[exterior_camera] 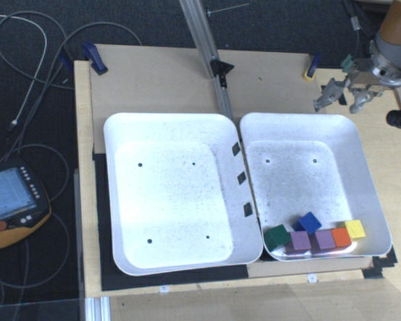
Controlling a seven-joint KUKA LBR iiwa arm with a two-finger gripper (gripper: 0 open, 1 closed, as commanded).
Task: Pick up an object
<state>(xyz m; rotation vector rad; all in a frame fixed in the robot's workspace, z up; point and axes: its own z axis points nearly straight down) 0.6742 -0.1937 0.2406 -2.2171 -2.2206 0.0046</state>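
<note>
We see the jaws [345, 99] spread apart with nothing between them, hanging over the bare tabletop [281, 85] just past the far rim of the right bin [361, 146]. Above them the grey arm [391, 45] leads away toward the upper right corner, its orange band [394, 22] just visible there.

Well below the jaws, along the near wall of the right bin, a cluster of small blocks lies packed together. A blue block [310, 222] sits slightly behind the row. In front of it, from the side farthest left of the jaws to the side most nearly under them, come a green block [276, 237], two purple blocks [298, 241] side by side, an orange block [341, 237] and a yellow block [355, 229]. The neighbours in the row appear to touch one another.

To the left of the jaws and lower, the left bin [120, 139] lies edge to edge with the right one. Far left of the jaws, a blue clamp [95, 57] grips the tabletop's corner; another clamp [312, 66] sits close by the jaws on their left. An aluminium rail [200, 32] slants across the tabletop between them. Off the tabletop, far left and low, a handheld pendant [13, 202] rests on the dark floor among cables [27, 39].
</note>
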